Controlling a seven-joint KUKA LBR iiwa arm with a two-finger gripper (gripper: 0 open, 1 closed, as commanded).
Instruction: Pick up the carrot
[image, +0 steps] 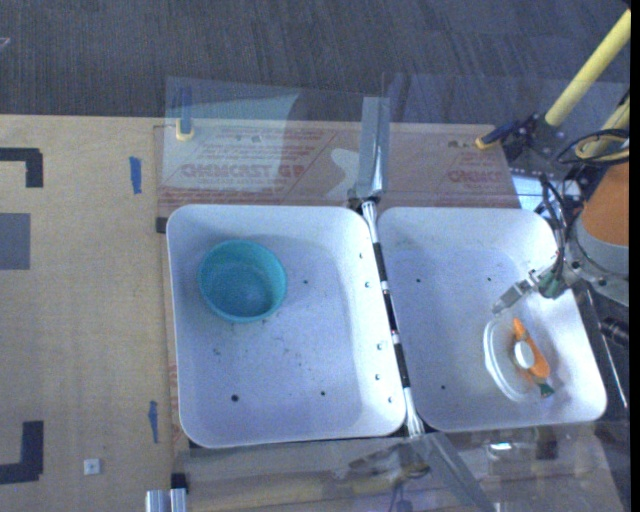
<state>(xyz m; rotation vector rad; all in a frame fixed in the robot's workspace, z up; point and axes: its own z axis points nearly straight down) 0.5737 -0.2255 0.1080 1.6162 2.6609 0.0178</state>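
Setting: two white bins sitting side by side on a bench, viewed from above at a slant.
Carrot place: lying in the right bin (450, 260), near its lower right corner, on a clear plate (497, 368).
Carrot look: showing as a small orange stick, carrot (531, 352), with a green tip at its lower end; touching or overlapping a pale round piece (524, 354) at its middle, too small to identify.
Carrot axis: running from upper left to lower right.
Gripper place: hanging over the right bin's right side, gripper (528, 290), reaching in from the right.
Gripper state: fingers standing apart, grasping nothing.
Key relation: carrot lying just below the gripper in the view, near but not touching.
Likely need: dropping lower and turning the jaws across the carrot's axis.
Left bin: holding a teal bowl (242, 280), well apart from the carrot.
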